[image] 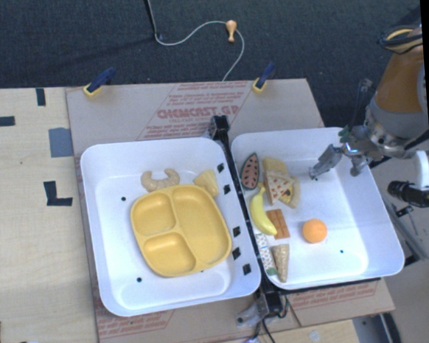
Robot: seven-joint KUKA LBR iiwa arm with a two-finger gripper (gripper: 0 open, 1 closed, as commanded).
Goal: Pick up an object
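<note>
The fingers (337, 160) hang over the upper right part of the right bin (369, 258); one grey finger reaches out to the left toward the bin's middle, the other points downward beside it, so they look spread, with nothing between them and nothing touched. Behind them the arm (399, 93) runs up and off to the right, its orange band showing above the wrist.

Nearest to the fingers, down and to the left, an orange ball (314, 231) sits alone on the bin's white floor, apart from everything. Further left, a cluster hugs the bin's left wall: a watermelon slice (249, 172) at the top, a pizza slice (279, 188) just beside it, a banana (261, 214) below, a brown-orange block (277, 221) touching the banana, and a cone (281, 261) at the bottom.

Across the divider, the left bin (105, 235) carries a yellow three-compartment tray (181, 230) at its centre. A tan curved piece (160, 180) lies just above the tray, a pale yellow wedge (207, 182) at the tray's upper right corner.

Both bins rest on a cardboard sheet (187, 110) on the tabletop (28, 241), with two blue-and-yellow clamps (99, 81) at the sheet's far edge.
</note>
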